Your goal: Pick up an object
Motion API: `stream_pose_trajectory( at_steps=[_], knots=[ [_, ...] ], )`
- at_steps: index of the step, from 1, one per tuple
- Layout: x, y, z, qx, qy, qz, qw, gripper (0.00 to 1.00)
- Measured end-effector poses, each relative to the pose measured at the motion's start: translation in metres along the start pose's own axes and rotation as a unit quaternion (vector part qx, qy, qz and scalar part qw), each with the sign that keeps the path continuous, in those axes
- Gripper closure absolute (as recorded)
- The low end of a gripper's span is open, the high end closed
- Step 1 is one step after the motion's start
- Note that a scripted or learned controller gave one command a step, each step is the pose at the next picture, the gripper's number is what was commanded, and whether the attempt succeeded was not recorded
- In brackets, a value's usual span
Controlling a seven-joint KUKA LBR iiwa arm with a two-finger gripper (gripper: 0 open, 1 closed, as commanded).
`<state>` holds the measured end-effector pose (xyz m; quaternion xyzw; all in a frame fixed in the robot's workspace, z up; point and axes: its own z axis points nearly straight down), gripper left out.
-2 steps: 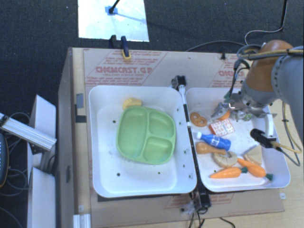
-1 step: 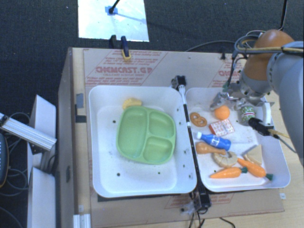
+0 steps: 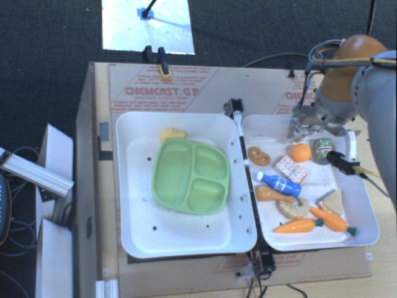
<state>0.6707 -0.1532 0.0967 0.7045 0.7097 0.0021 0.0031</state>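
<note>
Orange ball [image 3: 301, 152] sits just below the gripper [image 3: 302, 129], crowded by pretzel [image 3: 258, 157], checkered packet [image 3: 290, 168], and can [image 3: 322, 150]; grip state unclear.

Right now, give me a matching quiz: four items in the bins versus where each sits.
Items:
1. tray
2. pretzel
3. bottle
4. orange

Places:
A. right bin, near the divider, above the bottle
B. left bin, middle
C. right bin, just below the gripper
D. right bin, centre, lying on its side

Pairs: 1-B, 2-A, 3-D, 4-C
</note>
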Motion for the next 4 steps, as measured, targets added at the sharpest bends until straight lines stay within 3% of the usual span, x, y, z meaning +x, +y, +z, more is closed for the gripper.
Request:
stream_pose_trajectory(
  at_steps=[1,2,3,4],
  knots=[
    [0.000,0.000,0.000,0.000,0.000,0.000,1.0000,0.00],
    [-0.019,-0.028,0.011,0.002,0.005,0.000,1.0000,0.00],
    [-0.023,-0.028,0.000,0.001,0.000,0.001,1.0000,1.00],
    [0.041,-0.017,-0.069,0.001,0.001,0.001,1.0000,1.00]
  ],
)
